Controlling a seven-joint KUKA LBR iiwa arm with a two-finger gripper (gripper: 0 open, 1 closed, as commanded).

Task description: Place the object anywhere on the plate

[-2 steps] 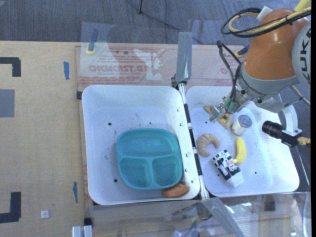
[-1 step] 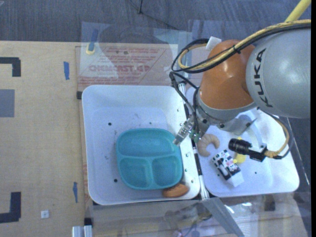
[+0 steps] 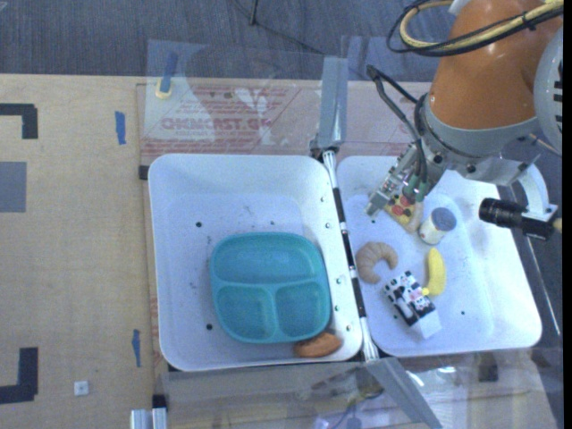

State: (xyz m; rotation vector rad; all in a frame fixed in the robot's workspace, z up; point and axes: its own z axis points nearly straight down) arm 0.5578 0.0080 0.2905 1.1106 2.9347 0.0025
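The gripper hangs low over the back of the right bin, its fingertips just above the white floor near the left wall; nothing is seen between them, but how far apart they stand cannot be told from this slant. Close beside it lie a small red and yellow piece and a white cup, with a croissant, a banana and a black-and-white cow toy nearer the front. The teal plate sits in the left bin, an orange piece touching its front edge
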